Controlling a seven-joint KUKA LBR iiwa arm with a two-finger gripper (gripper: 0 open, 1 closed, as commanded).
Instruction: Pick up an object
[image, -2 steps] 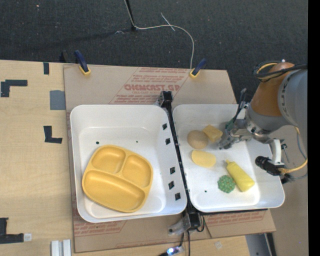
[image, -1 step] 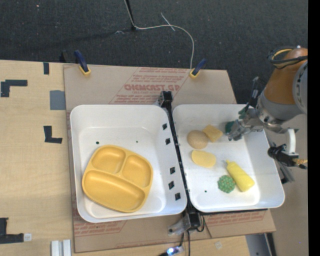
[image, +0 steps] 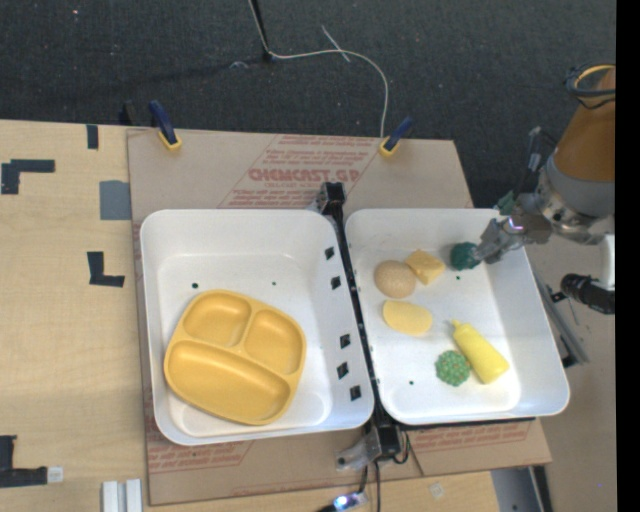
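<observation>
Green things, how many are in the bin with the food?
2. A dark green piece sits near the bin's far right side, right by the tool. A bumpy green broccoli lies near the front, touching the yellow bottle. The tool may hide more.

A cardboard-covered bench (image: 300, 170) bears two white bins (image: 165, 240).

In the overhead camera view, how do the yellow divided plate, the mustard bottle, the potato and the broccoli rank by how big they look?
Largest to smallest:
1. Yellow divided plate, by far
2. Mustard bottle
3. Potato
4. Broccoli
Bottle and potato look close, so their order is unsure.
</observation>
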